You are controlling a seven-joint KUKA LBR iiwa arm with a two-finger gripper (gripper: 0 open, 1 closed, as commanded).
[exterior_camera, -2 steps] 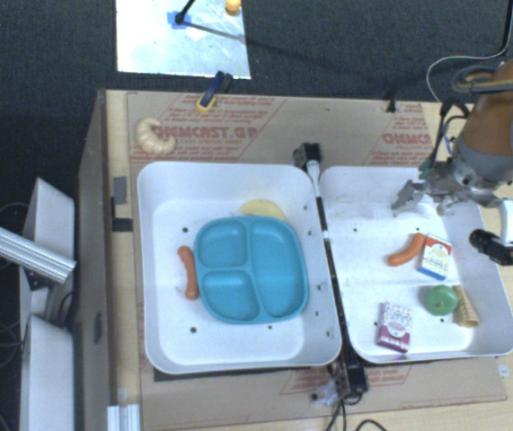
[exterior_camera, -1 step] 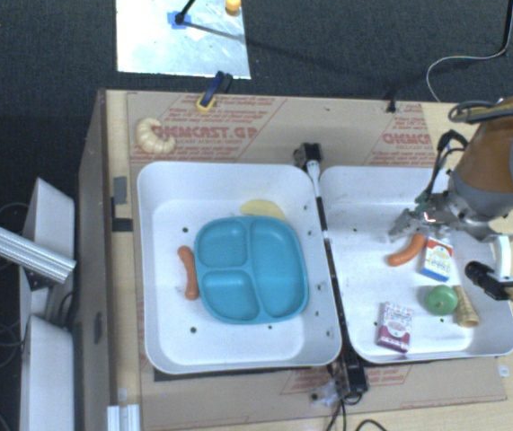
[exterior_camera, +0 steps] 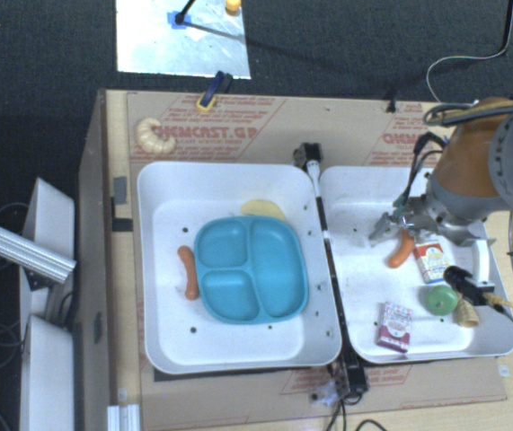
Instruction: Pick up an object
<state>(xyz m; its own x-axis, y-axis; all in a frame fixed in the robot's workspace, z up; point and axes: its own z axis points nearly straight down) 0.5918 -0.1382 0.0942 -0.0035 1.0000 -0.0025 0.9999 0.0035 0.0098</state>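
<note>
Gripper low in the right bin, right of frame centre, directly above an orange sausage; whether it grips is unclear. A clean pick likely requires straddling the sausage, clear of the adjacent red carton.

A: How is the light?
B: Bright and even from overhead. The two white bins are nearly washed out, with soft, short shadows along their inner walls.
A: Any glare?
B: A dull sheen on the silver sheet at the top.
A: Sharpness?
B: Soft overall; the small print on the cardboard is fuzzy, and the dark floor looks grainy.
</note>
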